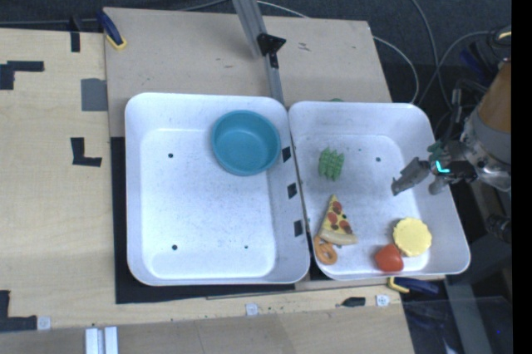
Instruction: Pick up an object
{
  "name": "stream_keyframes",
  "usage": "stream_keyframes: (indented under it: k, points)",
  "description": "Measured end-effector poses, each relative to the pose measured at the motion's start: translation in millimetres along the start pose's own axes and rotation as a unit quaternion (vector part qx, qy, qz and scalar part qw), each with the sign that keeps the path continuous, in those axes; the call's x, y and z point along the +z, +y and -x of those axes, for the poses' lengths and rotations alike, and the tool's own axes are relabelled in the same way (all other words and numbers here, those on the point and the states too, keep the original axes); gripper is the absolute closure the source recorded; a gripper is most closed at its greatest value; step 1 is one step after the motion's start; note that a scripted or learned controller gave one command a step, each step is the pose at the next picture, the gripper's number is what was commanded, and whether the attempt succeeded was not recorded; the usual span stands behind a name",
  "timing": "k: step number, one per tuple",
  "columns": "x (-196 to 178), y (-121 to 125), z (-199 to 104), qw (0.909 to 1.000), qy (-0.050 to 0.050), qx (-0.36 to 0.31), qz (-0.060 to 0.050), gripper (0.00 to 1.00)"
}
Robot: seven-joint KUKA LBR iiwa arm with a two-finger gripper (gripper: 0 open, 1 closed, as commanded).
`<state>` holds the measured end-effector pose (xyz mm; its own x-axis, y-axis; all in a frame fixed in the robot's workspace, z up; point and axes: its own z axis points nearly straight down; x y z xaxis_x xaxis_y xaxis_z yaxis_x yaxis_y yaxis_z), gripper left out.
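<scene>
The end effector [413,178] hangs over the right bin's [357,113] right edge, its dark fingers spread and holding nothing. Bare floor lies between it and the green ridged toy [331,164]. The pizza slice [337,222] points its tip toward the far rim, crust nearest the front, touching an orange ring [325,252]. A yellow disc [412,236] and a red tomato [389,258] crowd the front right corner. A blue bowl [245,142] sits in the left bin [158,203].

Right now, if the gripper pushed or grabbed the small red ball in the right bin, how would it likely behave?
The red ball looks round and smooth, so it would probably roll if nudged. It lies near the right bin's front wall, beside the yellow piece, which may stop it. It seems small, likely light. The gripper hovers farther back.
</scene>
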<state>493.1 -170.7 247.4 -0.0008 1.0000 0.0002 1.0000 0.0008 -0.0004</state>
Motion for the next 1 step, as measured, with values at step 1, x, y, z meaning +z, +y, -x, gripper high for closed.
stream_keyframes:
  k: [1]
  points:
    - [0.0,0.0,0.0,1.0000,0.000,0.000,0.000,0.00]
